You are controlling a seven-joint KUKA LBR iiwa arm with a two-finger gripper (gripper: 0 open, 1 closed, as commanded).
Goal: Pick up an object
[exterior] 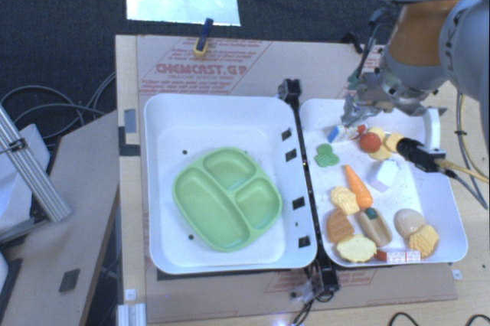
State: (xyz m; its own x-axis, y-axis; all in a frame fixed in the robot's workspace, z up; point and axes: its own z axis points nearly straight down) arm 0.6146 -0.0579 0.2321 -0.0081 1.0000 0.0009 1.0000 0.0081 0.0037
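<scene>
The gripper [354, 116] hangs low over the far end of the right bin [452, 229], and whether it is wide, narrow or holding anything cannot be told. Beside it lie a small blue piece [334, 133] and a red tomato [370, 141]; a carrot [357, 186] lies nearer. A green divided tray [227, 198] sits in the left bin [164, 164].

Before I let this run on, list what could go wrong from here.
1. The gripper hangs at the right bin's far edge, so it might strike the rim.
2. The toy foods lie packed; reaching for the tomato could knock the carrot or the white block.
3. The small blue piece may slip away.
</scene>
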